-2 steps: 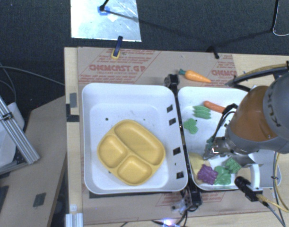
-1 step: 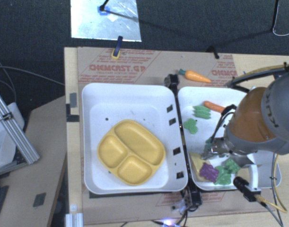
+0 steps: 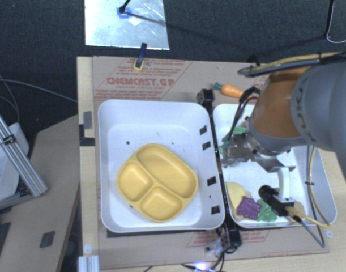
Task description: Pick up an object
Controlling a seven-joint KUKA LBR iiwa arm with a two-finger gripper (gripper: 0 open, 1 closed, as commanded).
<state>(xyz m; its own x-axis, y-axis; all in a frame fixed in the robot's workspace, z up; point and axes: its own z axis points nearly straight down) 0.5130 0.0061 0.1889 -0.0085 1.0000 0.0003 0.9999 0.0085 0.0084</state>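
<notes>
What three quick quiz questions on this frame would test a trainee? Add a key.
1. True or false: the yellow plate lies in the left bin.
2. How many compartments does the plate have? A) two B) three C) four
3. Fill in: the purple toy lies in the ___ bin, at its near end.

Key
1. True. It rests on the bin floor, toward the near side.
2. B. Three compartments are visible.
3. Right. It sits in the right bin between a pale yellow piece and a green toy, with the arm above that bin.
</notes>
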